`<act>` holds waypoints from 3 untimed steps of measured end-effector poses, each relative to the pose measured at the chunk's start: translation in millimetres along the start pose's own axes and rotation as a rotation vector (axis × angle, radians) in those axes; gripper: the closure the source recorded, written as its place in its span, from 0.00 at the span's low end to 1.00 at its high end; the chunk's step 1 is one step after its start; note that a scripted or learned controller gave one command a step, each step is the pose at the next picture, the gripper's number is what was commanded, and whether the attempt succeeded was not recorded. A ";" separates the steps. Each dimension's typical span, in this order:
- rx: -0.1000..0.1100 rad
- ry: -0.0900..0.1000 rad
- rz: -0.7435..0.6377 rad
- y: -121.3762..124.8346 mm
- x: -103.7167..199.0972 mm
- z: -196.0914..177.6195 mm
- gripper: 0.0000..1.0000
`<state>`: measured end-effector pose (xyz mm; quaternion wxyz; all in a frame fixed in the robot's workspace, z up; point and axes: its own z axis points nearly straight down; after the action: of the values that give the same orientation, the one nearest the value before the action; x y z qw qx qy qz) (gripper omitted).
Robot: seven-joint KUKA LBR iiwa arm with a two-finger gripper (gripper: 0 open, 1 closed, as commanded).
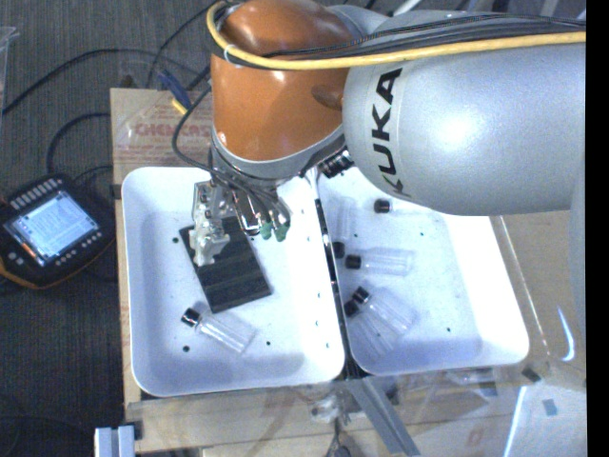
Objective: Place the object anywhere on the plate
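The arm (447,112) was reaching in from the right, its orange band right over the left bin (143,284), and the gripper (204,248) hung low at the top left corner of the plate (233,276). That plate was the dark, ridged rectangle lying tilted on the bin floor, and the tool's tip looked to be on it or just above it. How wide the gripper stood, and whether anything was caught in it, could not be told: the pale metal and the glare ran together there, and a clear thing would vanish against them.

So where was the object? The one clear candidate in that bin was a capped vial (217,329), lying on its side near the front, just beside the plate's lower left corner and apart from it. It was not on the plate. Next door, the right bin (476,350) held more clear vials (383,261), also on their sides, well away from the target.

My reading was that the tool sat over the plate because that is the drop zone, and coming in low made sense, since a round vial dropped from height would roll off. If the grasp was in fact bare, the job was not yet done. The counter (128,103) showed behind the bins.
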<state>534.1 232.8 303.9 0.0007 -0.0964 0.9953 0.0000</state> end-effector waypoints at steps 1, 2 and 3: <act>-0.002 -0.002 -0.425 -4.7 -27.5 -20.4 1.00; -0.003 -0.004 -0.489 -23.0 -121.9 -130.9 1.00; -0.004 0.000 -0.546 -22.8 -112.3 -75.5 1.00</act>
<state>648.6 232.0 379.5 0.0007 -0.3611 0.9325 0.0018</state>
